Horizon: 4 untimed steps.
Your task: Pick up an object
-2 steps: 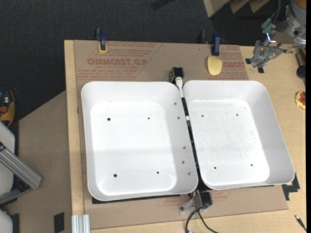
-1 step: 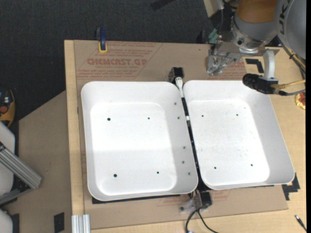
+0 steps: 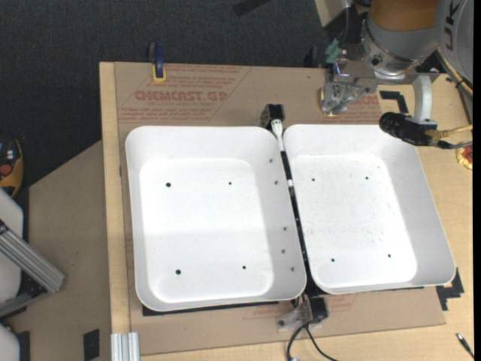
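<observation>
Left side of the bench: the left bin (image 3: 197, 224) sits on a brown board (image 3: 188, 89), with a blue clamp (image 3: 158, 60) on the board's far edge at about 11 o'clock from the bin's centre. The bin floor presents as bare white marked by four small dark dots (image 3: 168, 185); I take these for holes or fasteners in the bin itself, not loose items.

Centre: a black clip (image 3: 272, 115) sits at the far end of the seam where the two bins touch.

Right side: the right bin (image 3: 353, 224) has the same white floor and the same kind of dots. A black fitting (image 3: 406, 128) with a cable lies across its far right corner, at about 2 o'clock from the bin's centre; it looks like fixed rig hardware.

End effector: the gripper (image 3: 340, 102) hangs below the grey-and-orange arm (image 3: 406, 13), over the board just beyond the right bin's far rim, at about 12 o'clock from that bin's centre. Whether it is open or closed cannot be told at this angle. Nothing is seen in its grasp.

Task object: I cannot tell which item is meant for picking, so neither a bearing nor a long axis can be recorded. In my judgement, any pick lies toward 6 o'clock from the gripper in the right bin, or 8 o'clock in the left. The right bin is the nearer.
</observation>
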### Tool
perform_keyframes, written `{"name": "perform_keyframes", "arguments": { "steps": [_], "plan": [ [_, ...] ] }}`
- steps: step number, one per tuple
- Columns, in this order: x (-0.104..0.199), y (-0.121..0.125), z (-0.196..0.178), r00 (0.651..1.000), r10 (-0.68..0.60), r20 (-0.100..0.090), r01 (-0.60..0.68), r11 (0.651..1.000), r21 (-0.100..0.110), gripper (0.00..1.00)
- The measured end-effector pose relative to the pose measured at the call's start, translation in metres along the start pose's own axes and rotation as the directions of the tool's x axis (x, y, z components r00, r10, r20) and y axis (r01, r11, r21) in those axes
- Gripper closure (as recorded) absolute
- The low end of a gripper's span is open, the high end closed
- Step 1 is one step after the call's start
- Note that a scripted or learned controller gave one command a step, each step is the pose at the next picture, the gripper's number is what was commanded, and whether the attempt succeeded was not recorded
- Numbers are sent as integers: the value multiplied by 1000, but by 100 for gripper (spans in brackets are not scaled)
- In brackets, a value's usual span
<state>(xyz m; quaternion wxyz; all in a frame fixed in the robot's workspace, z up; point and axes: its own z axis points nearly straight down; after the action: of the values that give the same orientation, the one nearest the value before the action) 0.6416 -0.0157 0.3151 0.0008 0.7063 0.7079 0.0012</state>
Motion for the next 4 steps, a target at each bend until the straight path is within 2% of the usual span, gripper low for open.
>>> {"name": "perform_keyframes", "arguments": {
  "steps": [1, 2, 3, 4],
  "plan": [
    [11, -36, -10, 1000, 1, -1, -1, 1000, 5, 100],
    [35, 25, 78, 1000, -1, 0, 1, 1000, 4, 100],
    [79, 26, -9, 1000, -3, -1, 3, 1000, -9, 100],
    [199, 22, 106, 1000, -9, -2, 9, 1000, 14, 100]
  ]
}}
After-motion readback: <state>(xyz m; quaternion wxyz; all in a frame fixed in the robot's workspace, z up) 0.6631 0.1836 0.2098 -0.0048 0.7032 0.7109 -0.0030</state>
